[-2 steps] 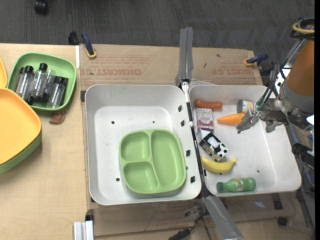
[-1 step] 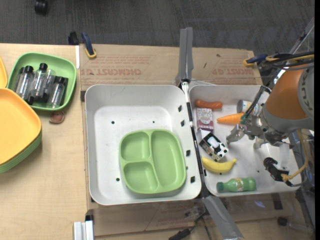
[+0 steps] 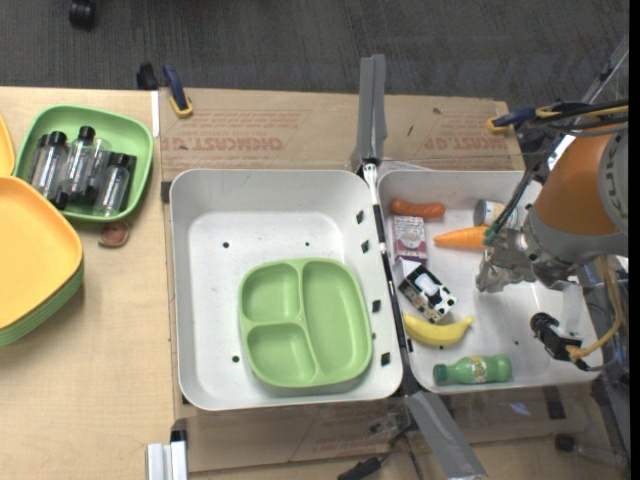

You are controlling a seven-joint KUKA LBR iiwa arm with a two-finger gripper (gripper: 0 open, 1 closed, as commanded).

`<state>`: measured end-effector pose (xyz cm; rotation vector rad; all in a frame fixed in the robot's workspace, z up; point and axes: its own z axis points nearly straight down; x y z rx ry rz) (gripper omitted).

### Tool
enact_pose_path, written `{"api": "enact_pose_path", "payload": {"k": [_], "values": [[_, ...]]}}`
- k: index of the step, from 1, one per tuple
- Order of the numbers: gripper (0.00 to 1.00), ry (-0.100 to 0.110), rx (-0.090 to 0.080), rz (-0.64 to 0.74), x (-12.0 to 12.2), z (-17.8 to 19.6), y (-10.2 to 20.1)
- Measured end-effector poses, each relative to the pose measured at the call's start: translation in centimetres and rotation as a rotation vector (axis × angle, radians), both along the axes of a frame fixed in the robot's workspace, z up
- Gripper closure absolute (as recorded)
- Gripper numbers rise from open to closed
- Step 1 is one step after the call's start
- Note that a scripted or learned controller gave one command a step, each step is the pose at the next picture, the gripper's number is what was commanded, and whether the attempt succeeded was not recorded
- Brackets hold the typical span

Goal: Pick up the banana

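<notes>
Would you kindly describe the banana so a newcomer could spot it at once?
Look in the right-hand white bin, toward its front-left area. The banana lies there, just below a black-and-white cow toy and above a green bottle. It is the only yellow, curved item in that bin.

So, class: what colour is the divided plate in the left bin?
Light green: the divided plate shows it clearly in the camera view, against the white left bin.

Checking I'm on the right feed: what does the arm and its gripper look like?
A grey arm with a broad orange band above the wrist. The gripper is a small grey metal piece. Thin dark cables run along the arm, and a black cable with orange ends hangs beneath.
</notes>
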<state>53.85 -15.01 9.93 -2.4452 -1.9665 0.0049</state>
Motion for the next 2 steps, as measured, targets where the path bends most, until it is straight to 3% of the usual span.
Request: {"api": "enact_pose_path", "payload": {"k": [2], "values": [[1.0, -0.001, -0.004, -0.499, 5.6, 2.4, -2.0]]}}
